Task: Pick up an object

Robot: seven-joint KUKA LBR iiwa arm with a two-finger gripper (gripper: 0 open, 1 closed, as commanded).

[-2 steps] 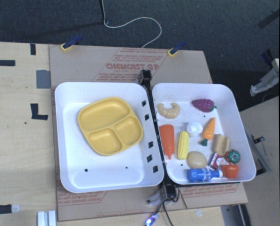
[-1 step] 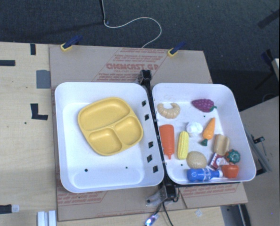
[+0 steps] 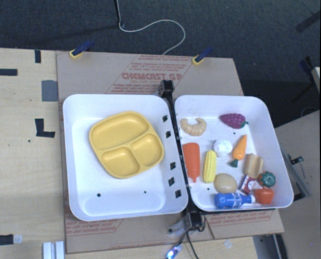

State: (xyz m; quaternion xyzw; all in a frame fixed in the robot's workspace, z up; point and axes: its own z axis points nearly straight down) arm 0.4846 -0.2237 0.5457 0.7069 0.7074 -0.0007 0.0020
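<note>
Nearest in the right bin (image 3: 268,124), a blue bottle (image 3: 232,200) lies crosswise against the near wall, with a potato (image 3: 225,183) just beyond it. Further back, the orange carrot (image 3: 191,161) and corn cob (image 3: 209,165) lie lengthwise near-to-far, beside the divider. The far corner around the grapes (image 3: 232,120) is roomier. The left bin (image 3: 77,117) holds a yellow tray (image 3: 126,143). The claw's state cannot be told.

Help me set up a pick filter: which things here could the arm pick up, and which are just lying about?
For the job:
croissant
grapes
sausage
corn
carrot
potato
bottle

Lying about:
yellow tray
left bin
right bin
cardboard
cable
clips
</note>
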